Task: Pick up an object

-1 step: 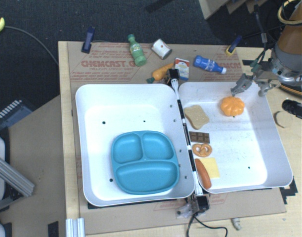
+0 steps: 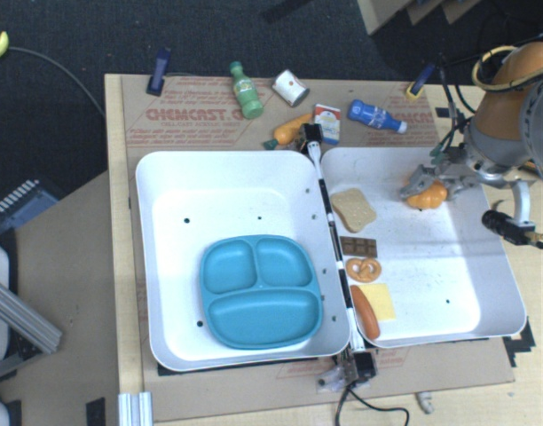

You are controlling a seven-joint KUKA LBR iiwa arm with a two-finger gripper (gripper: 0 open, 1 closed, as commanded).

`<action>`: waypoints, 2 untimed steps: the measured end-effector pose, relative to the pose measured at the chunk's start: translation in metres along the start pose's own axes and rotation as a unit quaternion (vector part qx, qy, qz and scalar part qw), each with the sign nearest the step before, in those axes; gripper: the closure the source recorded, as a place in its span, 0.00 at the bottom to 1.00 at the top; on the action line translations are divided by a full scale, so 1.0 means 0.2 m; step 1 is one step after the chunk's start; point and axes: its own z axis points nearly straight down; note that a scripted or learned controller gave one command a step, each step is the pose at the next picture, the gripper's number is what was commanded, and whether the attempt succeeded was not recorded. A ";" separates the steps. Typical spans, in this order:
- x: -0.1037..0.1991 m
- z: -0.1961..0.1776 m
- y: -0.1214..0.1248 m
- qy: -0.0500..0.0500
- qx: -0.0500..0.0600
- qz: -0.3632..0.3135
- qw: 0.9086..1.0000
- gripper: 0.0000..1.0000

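Your left bin (image 2: 165, 238) carries a blue divided plate (image 2: 260, 291), sitting toward the bin's near right part, close to the divider between the bins.

Behind the bins, on the brown board (image 2: 129, 131), you've got loose items in a row: a dark blue piece (image 2: 158, 71) at the left, a green bottle (image 2: 247, 91) lying tilted, a small white can (image 2: 290, 87), an orange item (image 2: 289, 132) next to a small carton (image 2: 326, 122), then a blue bottle (image 2: 375, 116) on its side.

Your right bin (image 2: 484, 282) has its items stacked along the left wall, back to front: a bread slice (image 2: 353, 209), a dark chocolate bar (image 2: 358, 248), a pretzel (image 2: 362, 269), a yellow cheese square (image 2: 381, 301) and a hot dog (image 2: 366, 312) touching the cheese's left edge.

Pick candidate: an orange object (image 2: 427, 199) in the right bin's back part, well apart from the food row. The gripper (image 2: 428, 181) is right on it, its grey fingers reaching just over the object's back edge. You can't call grasp or finger gap from this angle; contact area is too small and blurred. The arm (image 2: 511, 114) comes in from the right rear corner.
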 end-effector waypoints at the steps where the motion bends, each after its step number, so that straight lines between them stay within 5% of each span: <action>1: 0.28 -0.01 0.08 -0.003 -0.002 0.000 1.000 0.00; 2: 0.27 -0.06 0.09 -0.004 -0.003 0.000 1.000 1.00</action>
